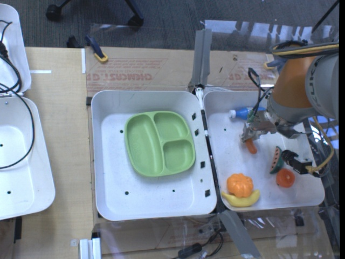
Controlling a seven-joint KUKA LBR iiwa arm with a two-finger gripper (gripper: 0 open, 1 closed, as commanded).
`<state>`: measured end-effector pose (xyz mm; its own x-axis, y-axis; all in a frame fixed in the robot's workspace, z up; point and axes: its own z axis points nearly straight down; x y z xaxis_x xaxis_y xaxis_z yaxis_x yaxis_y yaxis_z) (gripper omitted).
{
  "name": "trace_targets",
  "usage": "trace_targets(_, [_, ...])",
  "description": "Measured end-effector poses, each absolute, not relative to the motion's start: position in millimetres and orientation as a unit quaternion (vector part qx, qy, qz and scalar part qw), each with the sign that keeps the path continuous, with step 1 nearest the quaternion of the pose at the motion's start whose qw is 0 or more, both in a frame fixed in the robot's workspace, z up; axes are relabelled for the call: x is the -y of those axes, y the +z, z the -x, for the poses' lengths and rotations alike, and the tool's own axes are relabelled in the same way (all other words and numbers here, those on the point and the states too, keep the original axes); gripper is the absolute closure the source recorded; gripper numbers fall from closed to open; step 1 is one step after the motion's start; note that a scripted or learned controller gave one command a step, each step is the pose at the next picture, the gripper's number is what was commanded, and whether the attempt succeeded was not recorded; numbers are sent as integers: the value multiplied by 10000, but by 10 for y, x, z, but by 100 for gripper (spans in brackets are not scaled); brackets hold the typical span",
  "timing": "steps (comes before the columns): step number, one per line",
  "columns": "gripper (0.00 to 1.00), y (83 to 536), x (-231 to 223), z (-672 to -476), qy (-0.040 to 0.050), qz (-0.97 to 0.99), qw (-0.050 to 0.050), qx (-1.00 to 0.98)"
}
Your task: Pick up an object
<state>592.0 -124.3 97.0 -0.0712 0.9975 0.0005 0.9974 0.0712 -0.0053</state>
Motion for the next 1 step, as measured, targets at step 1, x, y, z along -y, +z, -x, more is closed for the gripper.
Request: trace_targets(1, [100, 1904, 535, -6595, 9, 6053, 3, 7960])
